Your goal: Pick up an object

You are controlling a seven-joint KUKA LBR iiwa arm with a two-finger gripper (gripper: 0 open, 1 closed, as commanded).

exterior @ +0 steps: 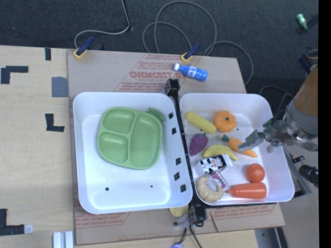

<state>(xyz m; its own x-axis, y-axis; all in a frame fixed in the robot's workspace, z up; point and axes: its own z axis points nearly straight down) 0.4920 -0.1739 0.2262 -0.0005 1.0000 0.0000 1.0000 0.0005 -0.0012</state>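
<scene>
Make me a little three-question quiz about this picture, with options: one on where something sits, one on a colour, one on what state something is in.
1. Where is the green divided plate?
A. left bin
B. right bin
C. outside both bins

2. What colour is the small bottle's body?
A. red
B. blue
C. green

3. How does that bottle rest?
A. upright
B. lying on its side
C. held by the gripper

Answers: 1 A, it sits alone in the left bin. 2 B, blue body with a white cap. 3 B, it lies flat on the cardboard behind the bins, far from the gripper.
</scene>
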